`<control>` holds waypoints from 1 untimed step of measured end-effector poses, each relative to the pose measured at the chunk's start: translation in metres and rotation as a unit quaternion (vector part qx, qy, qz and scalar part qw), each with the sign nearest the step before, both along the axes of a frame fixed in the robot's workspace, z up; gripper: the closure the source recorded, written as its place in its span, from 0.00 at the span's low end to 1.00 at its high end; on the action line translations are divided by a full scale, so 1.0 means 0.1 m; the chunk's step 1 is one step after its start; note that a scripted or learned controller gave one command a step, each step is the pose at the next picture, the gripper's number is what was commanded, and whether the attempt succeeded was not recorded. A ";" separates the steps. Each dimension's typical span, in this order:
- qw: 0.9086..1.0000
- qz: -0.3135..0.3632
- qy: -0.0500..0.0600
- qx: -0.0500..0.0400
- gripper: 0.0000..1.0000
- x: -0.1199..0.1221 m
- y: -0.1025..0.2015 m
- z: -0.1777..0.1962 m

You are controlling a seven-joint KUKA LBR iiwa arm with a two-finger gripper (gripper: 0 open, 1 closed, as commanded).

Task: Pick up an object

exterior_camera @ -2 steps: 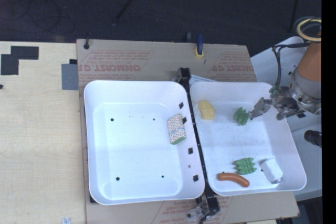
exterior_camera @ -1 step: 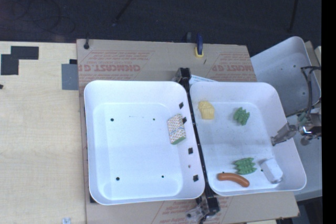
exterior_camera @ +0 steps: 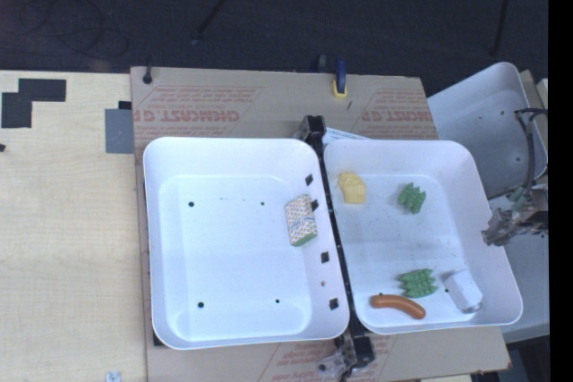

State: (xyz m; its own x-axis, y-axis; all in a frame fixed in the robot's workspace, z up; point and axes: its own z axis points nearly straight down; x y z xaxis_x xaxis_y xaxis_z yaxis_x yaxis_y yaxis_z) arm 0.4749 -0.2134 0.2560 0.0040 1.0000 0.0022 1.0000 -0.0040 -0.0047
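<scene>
Gripper (exterior_camera: 512, 224) at right bin (exterior_camera: 474, 170) edge, blurred.
Fingers' spacing: cannot tell. Small white object (exterior_camera: 463, 290) by orange sausage (exterior_camera: 398, 306) hard to identify; patterned block (exterior_camera: 301, 220) in left bin (exterior_camera: 161, 192).

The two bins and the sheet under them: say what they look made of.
The left bin and the right bin look like moulded plastic, smooth and slightly glossy, with rounded corners. The sheet beneath looks like corrugated cardboard: matte brown, with red printed lettering.
</scene>
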 end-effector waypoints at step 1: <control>1.000 0.007 -0.003 0.000 1.00 0.29 0.91 0.45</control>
State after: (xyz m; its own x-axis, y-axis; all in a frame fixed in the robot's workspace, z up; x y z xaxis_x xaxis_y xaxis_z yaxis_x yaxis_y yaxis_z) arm 0.5036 -0.1227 0.3012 -0.0091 1.0000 0.0013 1.0000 0.0091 0.0022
